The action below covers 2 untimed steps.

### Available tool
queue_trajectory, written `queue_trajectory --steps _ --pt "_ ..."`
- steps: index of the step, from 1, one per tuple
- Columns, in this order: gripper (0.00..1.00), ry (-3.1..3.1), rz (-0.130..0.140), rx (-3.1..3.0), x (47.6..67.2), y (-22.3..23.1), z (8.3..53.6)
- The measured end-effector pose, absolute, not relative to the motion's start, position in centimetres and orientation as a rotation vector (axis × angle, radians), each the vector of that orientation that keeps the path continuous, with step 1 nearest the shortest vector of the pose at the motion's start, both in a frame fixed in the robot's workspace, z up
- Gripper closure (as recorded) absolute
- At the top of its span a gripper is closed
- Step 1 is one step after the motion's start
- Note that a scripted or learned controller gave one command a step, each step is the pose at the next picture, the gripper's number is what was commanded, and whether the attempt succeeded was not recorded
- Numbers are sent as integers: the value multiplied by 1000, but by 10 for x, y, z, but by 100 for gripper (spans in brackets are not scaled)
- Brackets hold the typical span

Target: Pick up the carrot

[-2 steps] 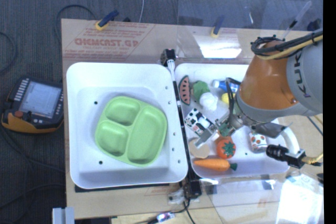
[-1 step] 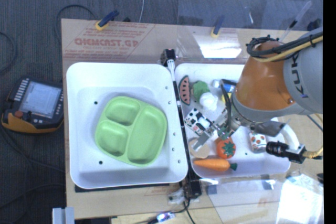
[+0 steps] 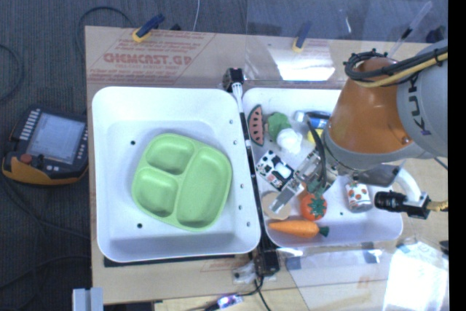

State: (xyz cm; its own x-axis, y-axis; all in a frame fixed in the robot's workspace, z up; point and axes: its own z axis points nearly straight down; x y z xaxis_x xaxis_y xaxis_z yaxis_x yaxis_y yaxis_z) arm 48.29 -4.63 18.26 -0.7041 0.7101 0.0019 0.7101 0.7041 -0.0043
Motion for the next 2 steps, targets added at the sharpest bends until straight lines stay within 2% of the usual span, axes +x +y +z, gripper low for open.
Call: queue_trajectory --steps 1,2 --pt "0 -2832 2 -1352 483 -15 183" --pt "0 -2973 4 -1006 483 -40 183"
